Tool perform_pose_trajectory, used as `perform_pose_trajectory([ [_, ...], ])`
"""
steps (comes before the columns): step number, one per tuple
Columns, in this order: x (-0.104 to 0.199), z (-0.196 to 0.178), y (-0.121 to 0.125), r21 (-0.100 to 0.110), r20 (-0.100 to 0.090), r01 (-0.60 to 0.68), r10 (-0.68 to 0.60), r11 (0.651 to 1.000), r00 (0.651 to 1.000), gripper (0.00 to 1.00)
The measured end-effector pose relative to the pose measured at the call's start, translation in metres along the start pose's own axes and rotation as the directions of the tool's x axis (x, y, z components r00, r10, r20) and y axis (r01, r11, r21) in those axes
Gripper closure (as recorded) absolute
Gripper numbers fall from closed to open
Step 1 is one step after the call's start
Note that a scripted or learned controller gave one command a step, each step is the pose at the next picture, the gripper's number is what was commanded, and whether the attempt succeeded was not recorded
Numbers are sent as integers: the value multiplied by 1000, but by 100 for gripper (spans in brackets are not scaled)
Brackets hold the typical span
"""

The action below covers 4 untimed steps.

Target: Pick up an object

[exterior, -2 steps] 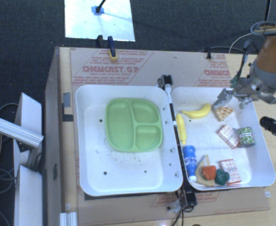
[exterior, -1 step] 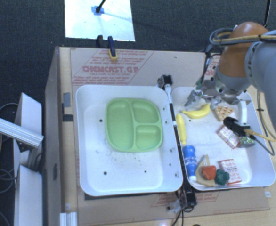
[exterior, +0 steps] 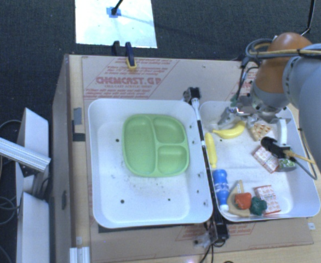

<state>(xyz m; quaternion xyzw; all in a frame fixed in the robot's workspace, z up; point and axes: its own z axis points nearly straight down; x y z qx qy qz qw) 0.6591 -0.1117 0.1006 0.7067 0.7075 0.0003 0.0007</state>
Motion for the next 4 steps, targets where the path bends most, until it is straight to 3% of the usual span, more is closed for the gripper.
perform_pose_trajectory([
  [1, -23, 16, 10, -1, 1, 0, 0, 1000, 1000, 0],
  [3, -19, 16, 10, -1, 1, 3, -3, 1000, 1000, 0],
  [4, -13, -28, -7, -3, 0, 1, -1, 1000, 1000, 0],
])
